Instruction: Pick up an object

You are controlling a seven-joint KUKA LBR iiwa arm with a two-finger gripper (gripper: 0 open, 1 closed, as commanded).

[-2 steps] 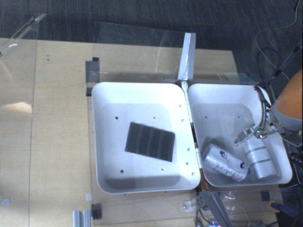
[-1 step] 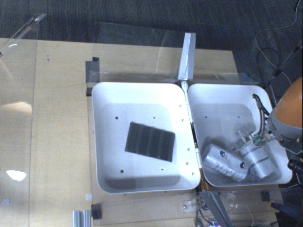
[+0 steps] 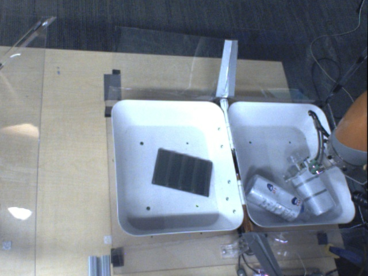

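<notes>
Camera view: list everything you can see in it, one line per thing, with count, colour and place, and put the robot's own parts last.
Bench: one, light wood, under both bins.
Left bin: one, white, shallow, centre of the bench.
Right bin: one, white, shallow, touching the left bin's right side.
Dark ridged pad: one, dark grey, lying flat and slightly turned in the left bin.
Can: one, silver with small red and blue marks, lying on its side in the right bin's near part.
Clear panel: one, transparent, over the bench's left side.
Floor: dark grey carpet, beyond the bench.
Cables: several, dark, upper right.
Arm: one, grey with orange band, right edge.
Claw: one, silver-grey, down in the right bin beside the can.
</notes>
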